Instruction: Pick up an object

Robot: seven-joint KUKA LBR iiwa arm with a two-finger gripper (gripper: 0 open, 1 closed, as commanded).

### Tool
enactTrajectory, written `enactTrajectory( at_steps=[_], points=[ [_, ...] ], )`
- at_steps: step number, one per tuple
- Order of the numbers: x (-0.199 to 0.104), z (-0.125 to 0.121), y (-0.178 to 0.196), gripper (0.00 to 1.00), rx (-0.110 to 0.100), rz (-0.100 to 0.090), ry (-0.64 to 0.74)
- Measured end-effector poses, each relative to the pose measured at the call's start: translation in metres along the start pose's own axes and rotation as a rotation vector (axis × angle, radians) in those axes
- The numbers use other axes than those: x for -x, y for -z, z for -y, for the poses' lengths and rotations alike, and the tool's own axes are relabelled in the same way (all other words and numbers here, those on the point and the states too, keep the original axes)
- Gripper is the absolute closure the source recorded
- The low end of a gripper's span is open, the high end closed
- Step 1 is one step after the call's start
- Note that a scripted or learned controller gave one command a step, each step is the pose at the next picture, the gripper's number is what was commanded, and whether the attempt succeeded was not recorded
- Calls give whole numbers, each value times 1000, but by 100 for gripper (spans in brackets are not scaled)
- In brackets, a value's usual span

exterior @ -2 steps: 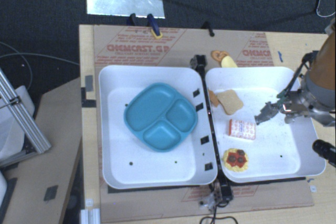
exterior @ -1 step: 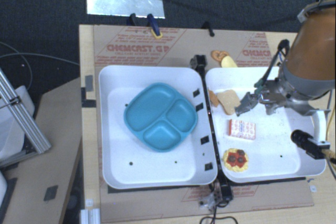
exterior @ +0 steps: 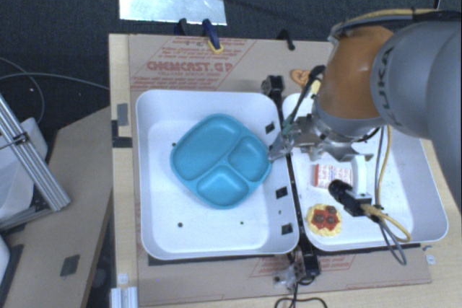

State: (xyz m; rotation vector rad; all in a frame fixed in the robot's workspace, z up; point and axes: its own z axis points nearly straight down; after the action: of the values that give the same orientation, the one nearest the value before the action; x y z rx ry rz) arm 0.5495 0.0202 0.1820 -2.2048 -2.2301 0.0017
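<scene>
— Orange-banded wrist [exterior: 354, 76] looms highest, covering much of the right bin [exterior: 427, 216]. Where's your claw?

— Your claw [exterior: 284, 143] hangs over the wall between the bins, just beside the blue plate [exterior: 216, 169]. Wide or narrow, you cannot tell from this angle.

— Plate, then?

— It lies flat in the left bin [exterior: 148, 177], and looks like stiff, light, slick plastic, so you'd pinch its raised rim. Further right, the small red-and-white box [exterior: 330, 174] looks easier: light, and you can take it across its narrow sides. The round pizza-like toy [exterior: 324, 220] sits low and flat.
</scene>
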Motion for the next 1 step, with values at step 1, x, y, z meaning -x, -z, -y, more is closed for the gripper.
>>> enactTrajectory(
  at_steps=[1],
  points=[
    [-56, -39, 85, 0, 18, 0, -1]
  ],
)
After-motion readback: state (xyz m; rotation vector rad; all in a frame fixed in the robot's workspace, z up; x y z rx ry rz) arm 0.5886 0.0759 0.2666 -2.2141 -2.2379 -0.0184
